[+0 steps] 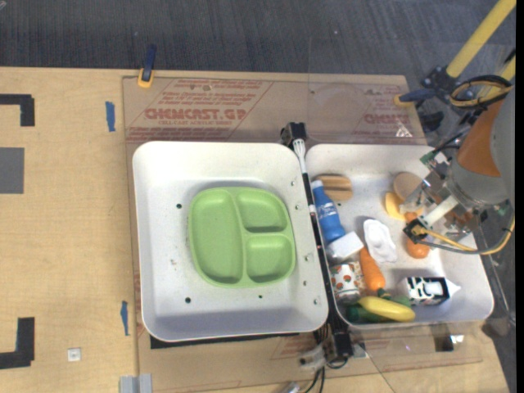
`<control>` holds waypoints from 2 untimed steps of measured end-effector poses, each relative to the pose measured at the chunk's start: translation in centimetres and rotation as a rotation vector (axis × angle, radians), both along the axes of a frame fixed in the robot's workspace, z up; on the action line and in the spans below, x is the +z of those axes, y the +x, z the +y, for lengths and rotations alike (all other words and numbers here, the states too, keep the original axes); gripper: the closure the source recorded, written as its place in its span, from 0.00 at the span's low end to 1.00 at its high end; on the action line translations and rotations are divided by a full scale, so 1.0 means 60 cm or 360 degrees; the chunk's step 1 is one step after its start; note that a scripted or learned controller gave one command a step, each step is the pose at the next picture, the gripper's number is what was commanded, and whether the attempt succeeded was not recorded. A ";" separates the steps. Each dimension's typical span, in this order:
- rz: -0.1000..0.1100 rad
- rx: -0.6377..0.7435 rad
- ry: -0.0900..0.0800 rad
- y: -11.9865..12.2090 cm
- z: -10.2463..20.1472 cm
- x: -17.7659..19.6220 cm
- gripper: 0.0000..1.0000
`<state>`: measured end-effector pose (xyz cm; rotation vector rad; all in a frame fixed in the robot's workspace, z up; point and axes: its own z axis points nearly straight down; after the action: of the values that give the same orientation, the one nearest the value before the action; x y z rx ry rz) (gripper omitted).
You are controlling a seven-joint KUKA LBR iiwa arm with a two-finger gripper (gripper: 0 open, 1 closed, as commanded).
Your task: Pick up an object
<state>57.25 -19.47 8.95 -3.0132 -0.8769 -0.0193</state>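
Cardboard-covered bench (pixel 65 219) with two white bins (pixel 155 244), dark carpet (pixel 246 15) behind

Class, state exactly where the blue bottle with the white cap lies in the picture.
The blue bottle with the white cap lies in the right white bin, against its left wall, between the round wooden piece above and the orange carrot below.

Right bin (pixel 483 289) is where all the pickable stuff sits. There's a blue bottle (pixel 327 217) with a white cap lying along the left wall, a tan wooden disc (pixel 336 187) just above it, and a white crumpled thing (pixel 379 239) mid-bin. Lower down: a spotted little cup (pixel 346 278), an orange carrot (pixel 372 272) leaning beside it, a yellow banana (pixel 386 308) along the front wall, and a black-and-white block (pixel 427 288). A small orange ball (pixel 418 250) sits near the right side.
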 end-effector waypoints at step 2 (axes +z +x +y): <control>-0.0003 -0.0323 -0.0016 -0.116 0.168 0.000 0.00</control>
<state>50.29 -9.40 8.97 -3.0975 -0.5695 -0.0179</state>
